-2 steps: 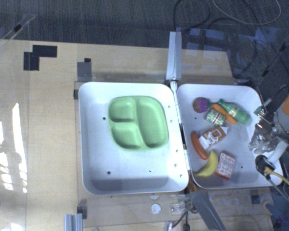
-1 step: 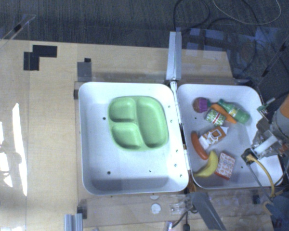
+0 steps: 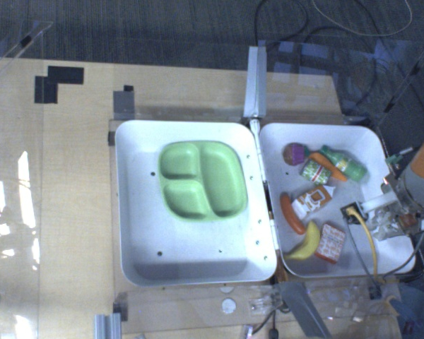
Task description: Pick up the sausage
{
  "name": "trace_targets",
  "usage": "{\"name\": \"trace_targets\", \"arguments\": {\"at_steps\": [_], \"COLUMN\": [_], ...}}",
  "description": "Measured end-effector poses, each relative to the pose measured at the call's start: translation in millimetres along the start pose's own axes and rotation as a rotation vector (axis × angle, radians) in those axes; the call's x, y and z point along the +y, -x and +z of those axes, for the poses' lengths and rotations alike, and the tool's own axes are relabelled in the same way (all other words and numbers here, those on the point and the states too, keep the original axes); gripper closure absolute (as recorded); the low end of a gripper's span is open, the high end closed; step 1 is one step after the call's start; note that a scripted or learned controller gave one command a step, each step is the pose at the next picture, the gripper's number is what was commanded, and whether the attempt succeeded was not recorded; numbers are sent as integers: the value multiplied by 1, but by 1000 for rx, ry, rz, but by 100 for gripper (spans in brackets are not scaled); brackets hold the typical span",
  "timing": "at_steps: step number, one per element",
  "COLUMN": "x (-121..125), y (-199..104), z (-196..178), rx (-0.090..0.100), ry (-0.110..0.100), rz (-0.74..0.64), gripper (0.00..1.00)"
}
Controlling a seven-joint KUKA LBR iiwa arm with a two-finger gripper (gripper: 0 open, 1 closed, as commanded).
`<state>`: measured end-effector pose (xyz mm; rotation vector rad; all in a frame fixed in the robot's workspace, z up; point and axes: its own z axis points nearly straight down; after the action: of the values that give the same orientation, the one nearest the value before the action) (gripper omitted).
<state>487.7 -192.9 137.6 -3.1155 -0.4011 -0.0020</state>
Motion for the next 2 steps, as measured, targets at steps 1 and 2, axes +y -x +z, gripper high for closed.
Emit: {"name": "trace_targets", "arguments": {"at_steps": [1,2], "x": [12,12], "y": [3,2], "z": [35,48], "rx": [-1,3], "ry": [-2,0], "rz": [46,49], "gripper": [100,100]}}
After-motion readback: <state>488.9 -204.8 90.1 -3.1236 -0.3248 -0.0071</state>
